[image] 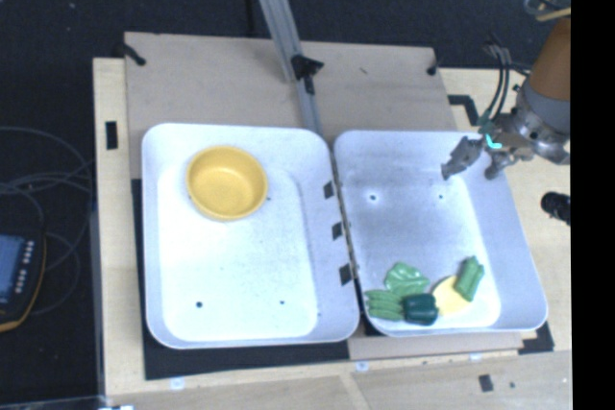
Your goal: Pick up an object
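The camera view looks down on two shallow white bins set side by side on a bench. In the left bin (231,302) a yellow bowl (227,181) sits upright toward the far left corner. The right bin (404,187) holds a small cluster at its near edge: a light green leafy piece (405,278), a green ridged piece (383,304), a dark green block (419,308), a yellow piece (450,293) and a green pepper-like piece (469,277), all touching or just beside one another. The gripper (475,160) hangs over the far right corner of the right bin, well apart from the cluster, its fingers spread with nothing between them.
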Controlling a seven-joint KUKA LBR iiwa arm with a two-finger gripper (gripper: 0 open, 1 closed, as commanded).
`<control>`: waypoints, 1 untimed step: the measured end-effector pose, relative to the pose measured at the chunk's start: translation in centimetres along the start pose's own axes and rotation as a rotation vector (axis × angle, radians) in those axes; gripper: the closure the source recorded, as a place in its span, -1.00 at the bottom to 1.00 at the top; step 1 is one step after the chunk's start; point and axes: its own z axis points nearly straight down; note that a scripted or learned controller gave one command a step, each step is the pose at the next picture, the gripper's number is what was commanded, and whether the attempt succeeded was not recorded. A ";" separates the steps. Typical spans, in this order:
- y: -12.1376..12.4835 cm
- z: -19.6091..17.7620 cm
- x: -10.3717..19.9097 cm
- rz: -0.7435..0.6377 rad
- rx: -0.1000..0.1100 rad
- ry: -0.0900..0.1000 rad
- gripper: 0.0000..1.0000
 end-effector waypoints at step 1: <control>0.0 0.0 0.0 0.000 0.000 0.000 -1.00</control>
